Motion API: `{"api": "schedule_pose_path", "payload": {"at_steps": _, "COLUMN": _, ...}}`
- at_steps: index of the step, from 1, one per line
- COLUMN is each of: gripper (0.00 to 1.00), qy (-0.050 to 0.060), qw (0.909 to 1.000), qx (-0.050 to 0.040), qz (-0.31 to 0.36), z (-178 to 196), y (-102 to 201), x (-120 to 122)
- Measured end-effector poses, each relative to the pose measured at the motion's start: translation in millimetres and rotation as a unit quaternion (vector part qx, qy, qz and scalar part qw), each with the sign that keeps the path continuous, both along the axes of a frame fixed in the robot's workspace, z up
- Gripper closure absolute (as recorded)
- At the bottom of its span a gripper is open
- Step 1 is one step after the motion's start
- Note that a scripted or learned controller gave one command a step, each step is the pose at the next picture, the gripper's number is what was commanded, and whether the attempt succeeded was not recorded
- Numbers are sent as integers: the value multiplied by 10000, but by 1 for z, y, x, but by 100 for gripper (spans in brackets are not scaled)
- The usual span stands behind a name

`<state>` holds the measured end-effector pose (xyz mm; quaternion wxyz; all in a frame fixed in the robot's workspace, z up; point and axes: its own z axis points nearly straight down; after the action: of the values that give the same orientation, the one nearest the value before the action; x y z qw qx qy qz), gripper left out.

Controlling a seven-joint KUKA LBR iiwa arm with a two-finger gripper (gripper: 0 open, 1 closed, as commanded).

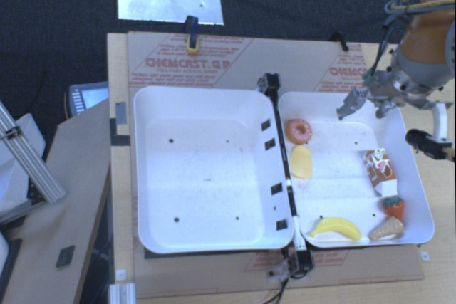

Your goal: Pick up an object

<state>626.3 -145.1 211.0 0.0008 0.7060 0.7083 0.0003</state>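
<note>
While a doughnut (298,130), the nearest candidate for pickup, lies untouched at the far left of the right bin (335,221), the gripper (365,105) hangs above that bin's far rim, to the doughnut's right and apart from it. Nothing sits between the gripper's tips, and whether they stand apart or together cannot be told from this slanted overhead view.

Just on the near side of the doughnut rests a pale yellow piece (301,161) against the divider between the bins. Along the right wall lie a brown-and-white packet (380,171), then a small strawberry-like toy (393,206), then a tan wedge (387,228) in the near right corner. A banana (335,228) curves along the near wall. The left bin (206,174) lies alongside.

Judged from this layout, the task is at its approach step: no object is lifted or enclosed, and the arm (427,39), reaching in from the right, is poised high over the far side. The next move would call for choosing one target, shifting over it, and descending squarely. The doughnut sits close to the divider, so a drop there risks clipping the bin wall; the objects along the right wall pose the same hazard.
</note>
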Motion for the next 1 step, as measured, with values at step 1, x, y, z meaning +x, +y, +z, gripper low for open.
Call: {"api": "schedule_pose_path", "payload": {"at_steps": 1, "gripper": 0, "qy": -65, "qw": 10000, "qx": -12, "qz": -7, "z": -110, "y": 42, "x": 0}}
